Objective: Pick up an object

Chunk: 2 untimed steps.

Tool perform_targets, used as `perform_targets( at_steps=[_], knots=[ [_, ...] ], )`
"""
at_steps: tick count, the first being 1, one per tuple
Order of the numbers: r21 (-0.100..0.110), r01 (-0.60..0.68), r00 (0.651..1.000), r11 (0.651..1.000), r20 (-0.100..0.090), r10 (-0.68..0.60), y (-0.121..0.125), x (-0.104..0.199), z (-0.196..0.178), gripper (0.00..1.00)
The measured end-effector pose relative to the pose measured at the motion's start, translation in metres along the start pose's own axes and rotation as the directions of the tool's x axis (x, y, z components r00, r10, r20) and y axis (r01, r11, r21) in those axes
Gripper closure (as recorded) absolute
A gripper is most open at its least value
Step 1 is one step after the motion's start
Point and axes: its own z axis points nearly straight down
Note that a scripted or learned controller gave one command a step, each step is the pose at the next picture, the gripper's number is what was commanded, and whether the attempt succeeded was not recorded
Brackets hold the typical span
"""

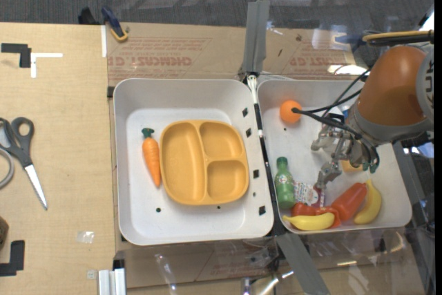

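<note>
1. We see the arm point(392, 90) reach in over the right bin point(394, 217), its gripper point(330, 173) hanging above the middle of that bin's floor.
2. We cannot tell from this view whether the gripper is apart or together, and we see nothing held in it.
3. Just below the gripper tip, toward the bin's near edge, lies a red pepper point(347, 200); it is the closest thing to the tool, though we cannot tell whether they touch.
4. A banana point(312, 221) lies along the near edge, touching the pepper's lower end, and a second banana point(371, 204) curves up beside the pepper near the near right corner.
5. A green bottle point(283, 182) lies against the bin's left wall, left of the gripper.
6. An orange ball point(291, 112) sits near the far left corner, well apart from the gripper.
7. In the left bin point(131, 169) we find a yellow tray point(205, 162) with three compartments at the middle and a carrot point(151, 158) just beside its left edge.
8. On the bench, near its left edge, lie scissors point(26, 155).
</note>
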Motion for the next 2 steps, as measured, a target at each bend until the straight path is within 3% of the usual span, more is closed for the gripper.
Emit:
perform_targets(
  at_steps=[1,2],
  knots=[
    [0.001,0.003,1.000,1.000,0.004,-0.003,0.001,-0.002,-0.010,1.00],
    [0.000,-0.248,0.969,0.969,-0.002,0.248,0.046,0.012,0.001,1.00]
  ],
)
